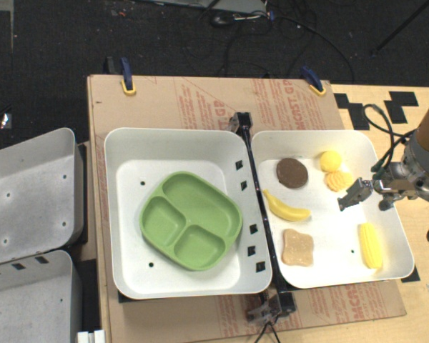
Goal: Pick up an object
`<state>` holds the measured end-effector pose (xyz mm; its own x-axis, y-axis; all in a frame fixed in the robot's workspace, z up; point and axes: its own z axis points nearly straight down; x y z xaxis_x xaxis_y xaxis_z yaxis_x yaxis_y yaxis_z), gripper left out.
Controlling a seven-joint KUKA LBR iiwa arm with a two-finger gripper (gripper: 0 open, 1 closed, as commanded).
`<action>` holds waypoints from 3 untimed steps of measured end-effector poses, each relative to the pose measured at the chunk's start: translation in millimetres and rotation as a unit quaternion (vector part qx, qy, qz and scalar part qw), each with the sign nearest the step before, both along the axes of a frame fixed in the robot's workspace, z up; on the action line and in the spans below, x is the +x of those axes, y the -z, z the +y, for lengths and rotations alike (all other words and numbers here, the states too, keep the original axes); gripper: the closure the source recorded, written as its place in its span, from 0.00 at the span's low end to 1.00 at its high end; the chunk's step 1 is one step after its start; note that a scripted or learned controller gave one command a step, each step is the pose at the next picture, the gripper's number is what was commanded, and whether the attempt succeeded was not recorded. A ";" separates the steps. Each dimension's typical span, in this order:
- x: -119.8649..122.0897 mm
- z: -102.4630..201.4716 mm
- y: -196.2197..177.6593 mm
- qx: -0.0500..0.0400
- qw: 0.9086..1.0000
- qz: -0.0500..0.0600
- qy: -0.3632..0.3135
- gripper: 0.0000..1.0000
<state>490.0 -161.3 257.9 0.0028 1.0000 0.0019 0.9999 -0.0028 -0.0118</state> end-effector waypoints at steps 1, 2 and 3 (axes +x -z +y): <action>2.3 0.6 -5.7 -0.001 1.000 -0.006 -0.002 0.00; 11.0 0.5 42.9 0.000 1.000 -0.004 -0.001 0.00; 8.5 -9.2 93.9 -0.001 1.000 -0.004 0.000 0.00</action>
